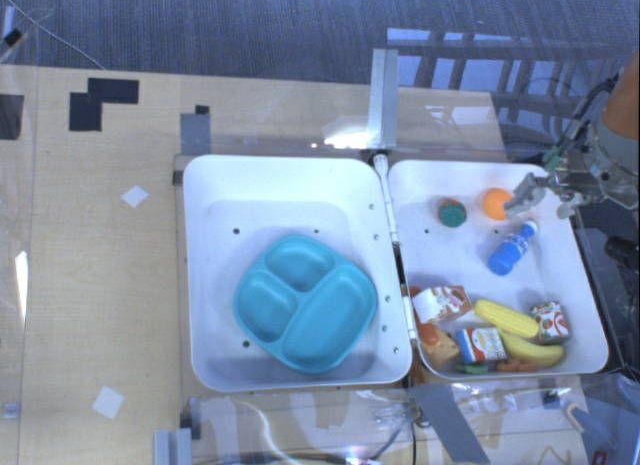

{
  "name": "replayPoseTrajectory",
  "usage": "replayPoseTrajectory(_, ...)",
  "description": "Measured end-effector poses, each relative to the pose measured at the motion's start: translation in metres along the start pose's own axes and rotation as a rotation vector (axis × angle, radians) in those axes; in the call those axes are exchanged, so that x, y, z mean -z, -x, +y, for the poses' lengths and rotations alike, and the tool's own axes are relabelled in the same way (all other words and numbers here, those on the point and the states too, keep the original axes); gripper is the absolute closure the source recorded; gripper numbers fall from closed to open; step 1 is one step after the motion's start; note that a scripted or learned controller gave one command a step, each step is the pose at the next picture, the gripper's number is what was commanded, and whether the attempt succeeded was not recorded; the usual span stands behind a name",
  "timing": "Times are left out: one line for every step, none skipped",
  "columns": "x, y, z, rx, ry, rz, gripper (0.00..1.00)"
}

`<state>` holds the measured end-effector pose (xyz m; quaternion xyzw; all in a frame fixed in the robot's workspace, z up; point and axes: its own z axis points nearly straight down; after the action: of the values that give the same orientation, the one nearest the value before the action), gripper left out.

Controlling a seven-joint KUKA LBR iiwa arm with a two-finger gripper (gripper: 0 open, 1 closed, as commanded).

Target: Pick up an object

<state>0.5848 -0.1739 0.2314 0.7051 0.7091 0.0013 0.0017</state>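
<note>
Gripper above the far right part of the right bin, jaws hard to tell, open or closed. Orange ball just left of it, blue bottle just below, lying slanted toward the gripper.

arm: cut by right edge | end effector: finger state unreadable | cartons: labels illegible

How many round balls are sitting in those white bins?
2, both in the right bin near its far end: a green ball and an orange ball beside it, close to the gripper. Another could be hidden under the pile of food items at the near end.
</note>
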Motion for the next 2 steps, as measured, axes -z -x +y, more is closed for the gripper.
replayPoseTrajectory(-0.127,-0.031,0.021,-0.553,0.002,0.0,0.0)
replayPoseTrajectory(-0.121,-0.062,0.018,-0.806,-0.003,0.0,0.0)
